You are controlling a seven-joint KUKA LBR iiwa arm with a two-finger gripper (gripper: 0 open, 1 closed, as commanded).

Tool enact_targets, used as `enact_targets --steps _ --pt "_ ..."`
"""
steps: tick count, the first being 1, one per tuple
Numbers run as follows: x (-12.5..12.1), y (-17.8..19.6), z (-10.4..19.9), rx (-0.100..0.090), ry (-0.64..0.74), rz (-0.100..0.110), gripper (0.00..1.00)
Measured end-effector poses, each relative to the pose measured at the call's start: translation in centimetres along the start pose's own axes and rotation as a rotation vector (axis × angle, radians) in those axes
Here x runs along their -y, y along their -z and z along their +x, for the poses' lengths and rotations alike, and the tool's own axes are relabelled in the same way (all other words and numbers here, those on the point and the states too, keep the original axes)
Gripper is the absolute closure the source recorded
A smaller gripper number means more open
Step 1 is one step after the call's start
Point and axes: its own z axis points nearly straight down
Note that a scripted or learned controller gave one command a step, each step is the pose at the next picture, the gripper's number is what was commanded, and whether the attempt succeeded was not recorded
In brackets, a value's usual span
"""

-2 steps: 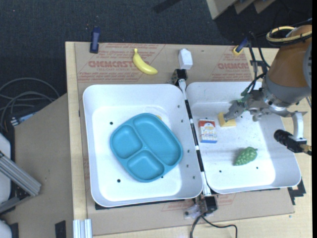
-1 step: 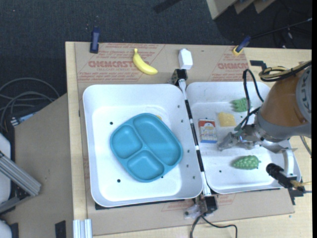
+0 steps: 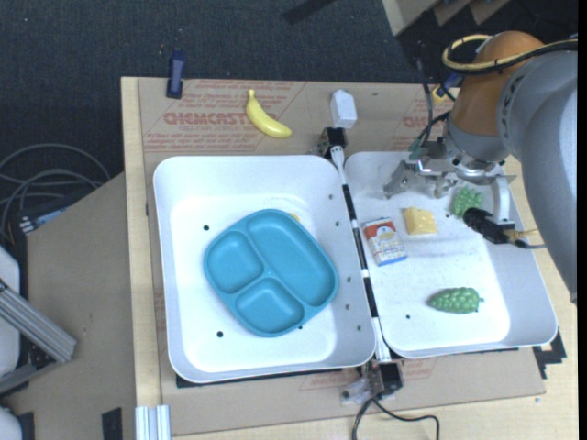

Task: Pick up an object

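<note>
The table (image 3: 229,122) is a tan board with red printing across its far strip; the lettering appears to read "CHEMCAST", repeated faintly at the right, with smaller lines under it too blurred to make out. It stands on dark blue-grey carpet (image 3: 110,26). Grey cables (image 3: 41,186) loop on the floor at the left, and a ribbed metal rail (image 3: 37,324) lies at the lower left corner.

Two shallow white bins sit side by side on the table, touching along a dark centre clip. The left bin (image 3: 179,186) holds a blue divided tray (image 3: 268,271) with three compartments, lying flat at the bin's middle. The right bin (image 3: 514,310) holds four items: a small red-and-white carton (image 3: 384,242) near the centre divider (its printing unreadable), a yellow block (image 3: 421,221) just beside it, a green bunch of grapes (image 3: 456,300) toward the near side, and a second green knobbly piece (image 3: 466,200) at the far right, partly hidden by the arm.

Outside the bins, on the far strip, lie a yellow banana (image 3: 266,117), a small blue item (image 3: 175,73) at the corner, and a white block (image 3: 344,108).

The gripper (image 3: 431,174) is low over the right bin's far side, above bare bin floor and apart from the yellow block. Whether the jaws are released or clenched cannot be told from this angle; nothing is seen between them.
</note>
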Motion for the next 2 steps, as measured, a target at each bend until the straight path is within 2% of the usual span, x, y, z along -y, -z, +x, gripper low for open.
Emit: enact_targets --steps 1,2 --pt "3.4 0.0 0.0 -0.001 -0.001 0.003 0.0" --pt "3.3 1.1 0.0 0.0 0.0 -0.002 1.0"
